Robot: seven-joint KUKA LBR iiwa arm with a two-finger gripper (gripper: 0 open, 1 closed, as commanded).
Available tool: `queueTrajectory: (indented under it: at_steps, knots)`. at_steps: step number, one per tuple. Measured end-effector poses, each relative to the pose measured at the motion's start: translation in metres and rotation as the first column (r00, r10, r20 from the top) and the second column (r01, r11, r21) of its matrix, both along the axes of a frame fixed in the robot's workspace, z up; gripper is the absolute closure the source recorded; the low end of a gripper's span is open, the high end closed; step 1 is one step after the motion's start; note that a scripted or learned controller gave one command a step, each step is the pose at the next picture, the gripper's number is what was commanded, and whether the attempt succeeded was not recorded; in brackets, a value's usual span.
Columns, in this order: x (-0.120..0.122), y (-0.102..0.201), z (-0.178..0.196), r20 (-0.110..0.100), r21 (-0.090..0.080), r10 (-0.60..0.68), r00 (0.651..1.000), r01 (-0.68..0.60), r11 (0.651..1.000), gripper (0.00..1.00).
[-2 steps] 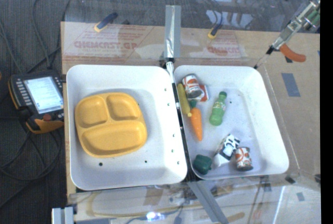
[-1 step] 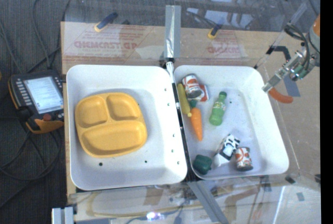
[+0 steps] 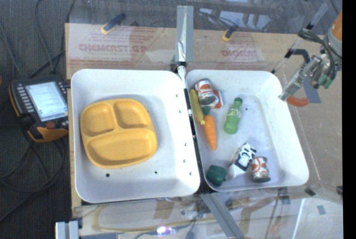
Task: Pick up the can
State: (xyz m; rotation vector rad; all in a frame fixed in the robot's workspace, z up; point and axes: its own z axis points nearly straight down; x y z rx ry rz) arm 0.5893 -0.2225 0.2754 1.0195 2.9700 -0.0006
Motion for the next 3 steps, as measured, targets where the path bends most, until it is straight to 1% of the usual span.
queueTrajectory:
  at_steps: [1,2,3]
  knots:
    - [-0.007,0.000,-0.001,0.001,0.000,0.340,0.940,-0.340,0.940,1.00]
    - [0.042,-0.001,0.048,0.003,-0.002,0.475,0.880,-0.475,0.880,1.00]
    - [-0.004,0.000,-0.018,0.000,-0.001,0.589,0.808,-0.589,0.808,1.00]
